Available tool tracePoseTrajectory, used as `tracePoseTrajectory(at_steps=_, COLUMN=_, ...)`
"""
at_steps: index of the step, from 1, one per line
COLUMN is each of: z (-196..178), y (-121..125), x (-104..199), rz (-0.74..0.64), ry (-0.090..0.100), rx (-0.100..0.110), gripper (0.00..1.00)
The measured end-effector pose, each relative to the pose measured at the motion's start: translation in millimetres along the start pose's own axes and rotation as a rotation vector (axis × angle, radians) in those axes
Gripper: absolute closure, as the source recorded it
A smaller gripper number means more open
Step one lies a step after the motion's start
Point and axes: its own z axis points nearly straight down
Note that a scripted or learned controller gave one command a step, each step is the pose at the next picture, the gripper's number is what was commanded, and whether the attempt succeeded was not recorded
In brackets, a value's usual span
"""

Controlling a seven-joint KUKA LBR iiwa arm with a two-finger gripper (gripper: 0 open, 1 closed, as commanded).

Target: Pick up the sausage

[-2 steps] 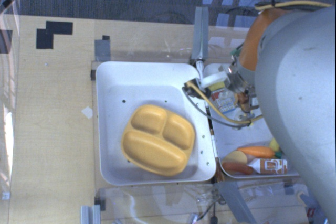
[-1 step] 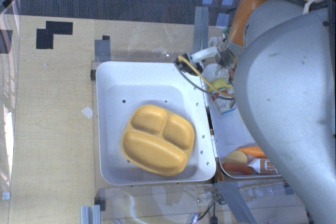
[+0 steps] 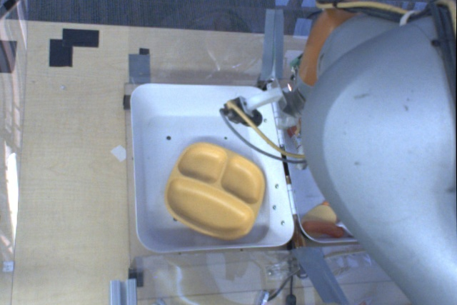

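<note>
A reddish-brown sausage (image 3: 327,229) lies in the near left corner of the right bin (image 3: 303,175), partly hidden under my arm (image 3: 385,146). A yellow-orange item (image 3: 323,211) lies just behind it. My gripper (image 3: 285,107) hangs over the far left part of the right bin, close to the divider between the bins, well behind the sausage. The big grey arm covers most of the gripper. A looped yellow and black cable (image 3: 246,118) sticks out from the wrist over the left bin.
The left bin (image 3: 146,153) holds a large yellow bread-like block (image 3: 214,189) in its near half. A small red bit (image 3: 289,131) shows at the right bin's left wall. Grey brackets (image 3: 271,39) stand at the bins' far edge.
</note>
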Motion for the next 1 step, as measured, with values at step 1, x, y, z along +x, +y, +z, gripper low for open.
tracePoseTrajectory(at_steps=1, z=0.5, y=17.1, x=-25.1, rz=-0.003, ry=-0.002, rx=-0.002, gripper=0.0)
